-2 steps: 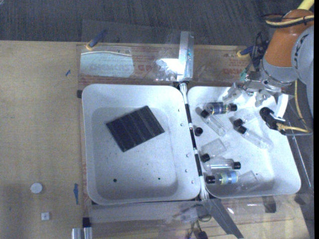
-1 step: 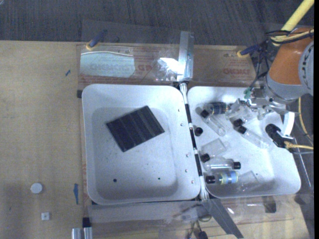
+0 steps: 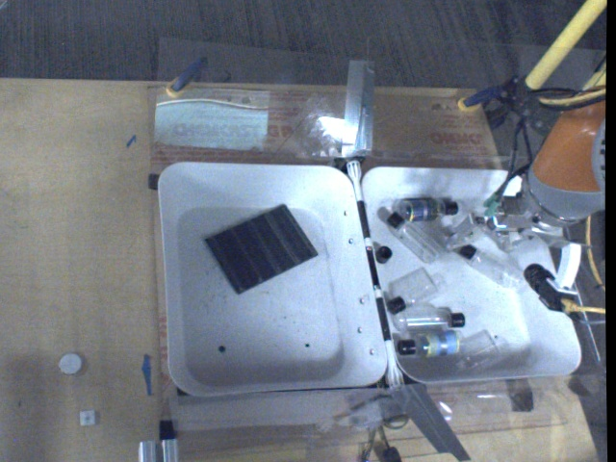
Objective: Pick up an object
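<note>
Right bin (image 3: pixel 553 359): several small clear bottles, black-capped; nearest pair (image 3: pixel 433 333) near front wall, another (image 3: pixel 421 209) toward the back.
Left bin (image 3: pixel 183 354): dark ribbed sheet (image 3: pixel 261 247), lying flat, skewed.
Gripper (image 3: pixel 507 221): over right bin's far right; grip state cannot be told.

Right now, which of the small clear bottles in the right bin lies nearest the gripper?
The bottle at the bin's far end, lying on its side, black cap pointing toward the gripper. The two other bottles lie along the near wall, farther off.

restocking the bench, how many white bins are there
2: the left bin holds a dark ribbed panel; the right bin, beside it, holds small clear bottles.
</note>
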Controlling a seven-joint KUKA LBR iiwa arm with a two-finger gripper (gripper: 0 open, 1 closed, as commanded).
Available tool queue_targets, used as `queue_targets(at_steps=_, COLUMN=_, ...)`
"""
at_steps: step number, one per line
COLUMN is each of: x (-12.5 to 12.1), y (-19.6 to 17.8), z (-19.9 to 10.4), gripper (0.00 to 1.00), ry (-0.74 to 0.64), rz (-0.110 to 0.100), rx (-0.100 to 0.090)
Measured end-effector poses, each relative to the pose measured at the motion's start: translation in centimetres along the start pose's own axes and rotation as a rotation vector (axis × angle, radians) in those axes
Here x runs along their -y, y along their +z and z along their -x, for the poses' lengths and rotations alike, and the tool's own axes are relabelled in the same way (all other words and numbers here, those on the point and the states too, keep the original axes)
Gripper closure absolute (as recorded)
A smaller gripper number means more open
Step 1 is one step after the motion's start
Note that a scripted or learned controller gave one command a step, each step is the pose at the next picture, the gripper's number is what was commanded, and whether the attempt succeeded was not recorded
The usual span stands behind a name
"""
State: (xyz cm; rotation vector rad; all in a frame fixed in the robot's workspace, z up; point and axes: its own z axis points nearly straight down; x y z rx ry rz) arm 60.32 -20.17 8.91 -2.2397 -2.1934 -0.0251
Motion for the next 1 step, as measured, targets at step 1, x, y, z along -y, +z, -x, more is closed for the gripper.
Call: queue_targets(at_steps=1, x=-5.46, y=-3.88, z=-1.60, gripper=0.00, ry=-0.059, rz=-0.003, rx=0.018)
